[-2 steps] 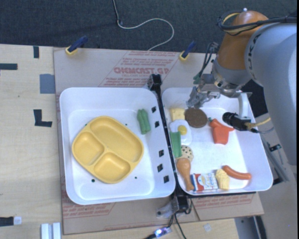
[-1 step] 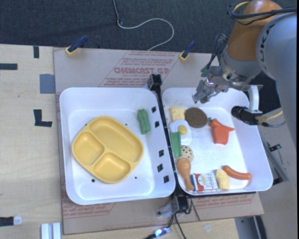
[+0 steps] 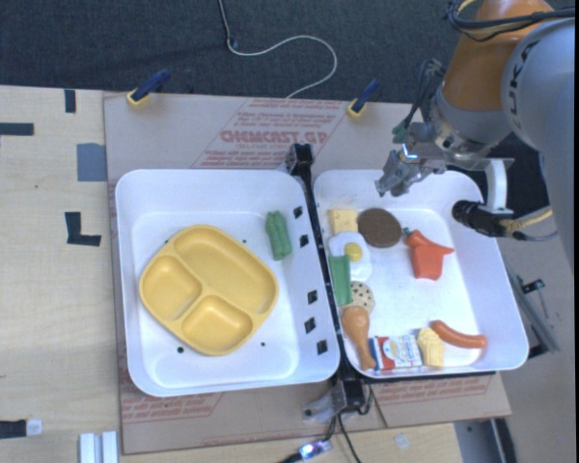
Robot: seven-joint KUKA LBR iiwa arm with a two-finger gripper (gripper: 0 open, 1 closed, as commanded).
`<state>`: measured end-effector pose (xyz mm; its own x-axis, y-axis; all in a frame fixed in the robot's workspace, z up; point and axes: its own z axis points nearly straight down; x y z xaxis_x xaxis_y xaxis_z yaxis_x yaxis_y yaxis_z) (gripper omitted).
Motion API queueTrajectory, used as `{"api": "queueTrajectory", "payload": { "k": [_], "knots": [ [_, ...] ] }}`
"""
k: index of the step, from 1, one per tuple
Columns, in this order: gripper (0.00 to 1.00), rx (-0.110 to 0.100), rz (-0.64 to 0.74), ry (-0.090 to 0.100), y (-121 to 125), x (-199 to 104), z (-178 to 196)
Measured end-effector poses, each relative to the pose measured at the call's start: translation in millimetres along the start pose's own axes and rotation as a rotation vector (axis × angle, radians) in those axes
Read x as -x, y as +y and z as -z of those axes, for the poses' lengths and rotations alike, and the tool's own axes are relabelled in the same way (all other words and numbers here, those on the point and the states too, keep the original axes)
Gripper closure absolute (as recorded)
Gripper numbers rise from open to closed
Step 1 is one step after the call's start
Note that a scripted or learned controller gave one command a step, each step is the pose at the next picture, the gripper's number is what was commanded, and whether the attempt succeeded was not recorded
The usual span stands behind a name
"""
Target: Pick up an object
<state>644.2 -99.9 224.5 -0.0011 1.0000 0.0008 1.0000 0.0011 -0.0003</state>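
1. Wood-look tabletop point(image 3: 39, 287) takes up the whole scene, with a brown cardboard sheet point(image 3: 261, 133) laid over the middle and two shallow white bins on top of that.
2. Grey arm point(image 3: 550, 66) with the orange band point(image 3: 487, 41) comes in from the top right, and it's hanging over the back edge of the right bin.
3. Left bin point(image 3: 135, 201) has a yellow divided tray point(image 3: 207, 287) sitting in the middle, plus a green pickle-looking piece point(image 3: 278, 234) near the wall between the bins.
4. Right bin point(image 3: 482, 297) is the busy one, full of toy food that's all up for grabs: a brown round patty point(image 3: 378, 227) at the back next to a yellow cheese chunk point(image 3: 343, 221), a fried egg point(image 3: 350, 251) just in front of that, and a red-orange piece point(image 3: 426, 256) to the right.
5. Further toward the front there's a green stick point(image 3: 340, 280), a cookie point(image 3: 361, 295), a drumstick point(image 3: 358, 331), a small printed packet point(image 3: 398, 351), a pale yellow bit point(image 3: 430, 347) and a hot dog sausage point(image 3: 456, 335) along the front wall.
6. End effector point(image 3: 398, 179) is above the back left part of the right bin, just behind the patty, nothing between its fingers; honestly can't tell if it's open or closed from this angle.
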Motion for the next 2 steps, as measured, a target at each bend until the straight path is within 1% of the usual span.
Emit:
{"api": "queueTrajectory", "payload": {
  "k": [1, 2],
  "knots": [
    [1.00, -0.004, 0.000, -0.001, -40, -25, 7],
    [1.00, -0.005, 0.000, -0.001, -76, -50, -2]
  ]
}}
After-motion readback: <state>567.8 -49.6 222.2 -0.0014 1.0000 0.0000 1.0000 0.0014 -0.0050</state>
